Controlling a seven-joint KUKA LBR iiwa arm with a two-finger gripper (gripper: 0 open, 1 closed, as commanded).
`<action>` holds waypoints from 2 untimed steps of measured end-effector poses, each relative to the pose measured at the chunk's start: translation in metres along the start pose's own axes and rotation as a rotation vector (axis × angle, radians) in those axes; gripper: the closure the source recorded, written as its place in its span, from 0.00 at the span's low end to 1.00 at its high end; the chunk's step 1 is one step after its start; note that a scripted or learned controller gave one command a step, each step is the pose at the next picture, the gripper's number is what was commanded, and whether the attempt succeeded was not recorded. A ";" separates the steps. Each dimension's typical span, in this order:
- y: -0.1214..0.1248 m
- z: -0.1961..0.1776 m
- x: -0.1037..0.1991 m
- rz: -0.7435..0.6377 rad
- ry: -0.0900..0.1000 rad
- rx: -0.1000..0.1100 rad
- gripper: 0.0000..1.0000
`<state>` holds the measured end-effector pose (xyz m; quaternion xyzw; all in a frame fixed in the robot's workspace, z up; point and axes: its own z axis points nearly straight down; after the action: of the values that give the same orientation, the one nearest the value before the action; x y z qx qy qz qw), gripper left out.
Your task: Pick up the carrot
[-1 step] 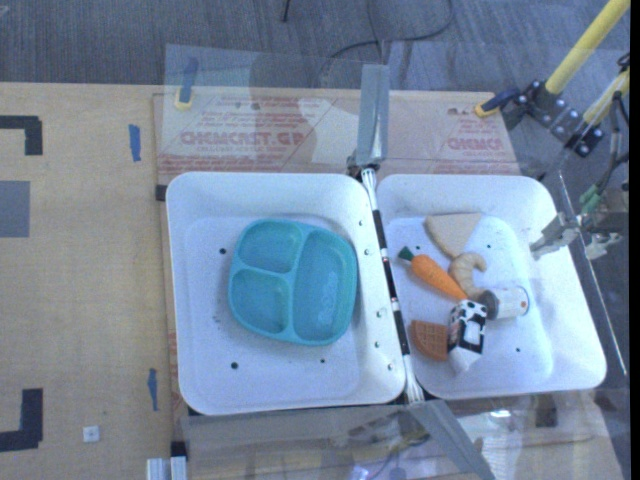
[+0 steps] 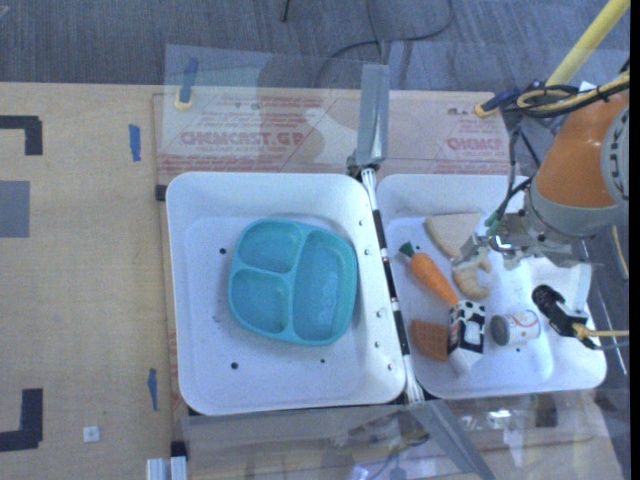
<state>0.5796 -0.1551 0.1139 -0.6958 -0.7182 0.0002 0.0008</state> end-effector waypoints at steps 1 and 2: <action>0.017 0.026 0.050 -0.238 -0.008 -0.010 0.00; 0.019 0.016 0.046 -0.230 -0.009 -0.015 1.00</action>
<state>0.5973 -0.1082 0.0976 -0.6088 -0.7932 -0.0020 -0.0075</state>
